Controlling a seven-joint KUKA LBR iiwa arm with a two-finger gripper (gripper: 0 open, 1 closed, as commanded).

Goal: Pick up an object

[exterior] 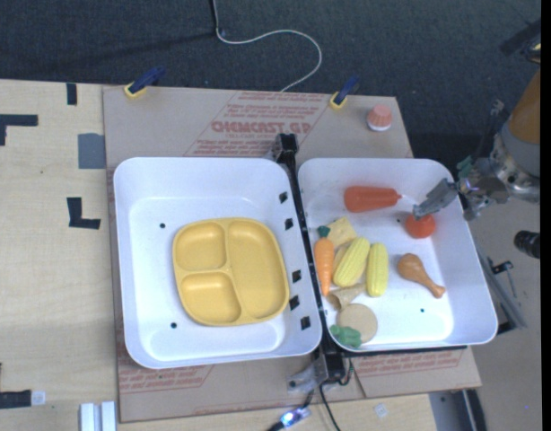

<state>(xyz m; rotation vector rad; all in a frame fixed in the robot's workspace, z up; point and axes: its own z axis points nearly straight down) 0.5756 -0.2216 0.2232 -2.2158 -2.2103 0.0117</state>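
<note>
The right bin (455,321) holds several toy foods: a red sausage (372,197), a small red tomato (420,227), a brown chicken drumstick (421,275), two corn cobs (352,260) (377,269), an orange carrot (324,265), a tan round piece (357,321) and a green bit (347,336). My gripper (441,203) hangs over the bin's upper right corner, just above and right of the tomato. Nothing is visibly held in it.
The left bin (141,241) carries a yellow divided plate (229,269). A pink round object (379,118) lies on the cardboard behind the right bin. A yellow clamp (143,82) and a blue clamp (345,89) hold the board's far edge. A white cable (284,36) loops beyond it.
</note>
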